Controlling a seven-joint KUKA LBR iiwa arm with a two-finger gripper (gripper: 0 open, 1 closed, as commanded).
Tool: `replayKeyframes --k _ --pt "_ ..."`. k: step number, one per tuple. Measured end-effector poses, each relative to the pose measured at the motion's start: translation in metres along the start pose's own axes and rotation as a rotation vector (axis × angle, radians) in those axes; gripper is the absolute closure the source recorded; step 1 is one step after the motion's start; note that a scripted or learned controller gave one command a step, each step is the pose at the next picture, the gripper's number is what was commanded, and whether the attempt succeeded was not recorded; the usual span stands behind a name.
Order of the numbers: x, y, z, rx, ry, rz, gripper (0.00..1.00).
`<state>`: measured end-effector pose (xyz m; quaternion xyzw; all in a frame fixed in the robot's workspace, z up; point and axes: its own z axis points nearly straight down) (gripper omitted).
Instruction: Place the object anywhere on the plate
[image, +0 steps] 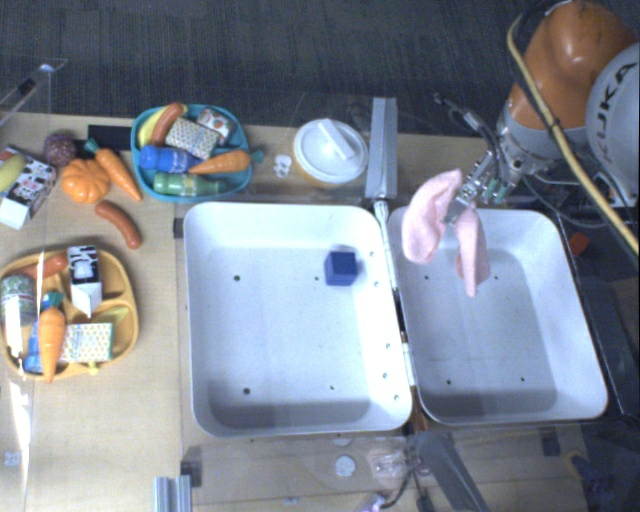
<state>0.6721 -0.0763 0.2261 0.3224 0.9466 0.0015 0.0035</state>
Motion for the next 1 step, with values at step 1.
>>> replayKeyframes --k 1 --pt "0.0416 0.0181 -0.0082 0.000 0.002 -0.402 1.00"
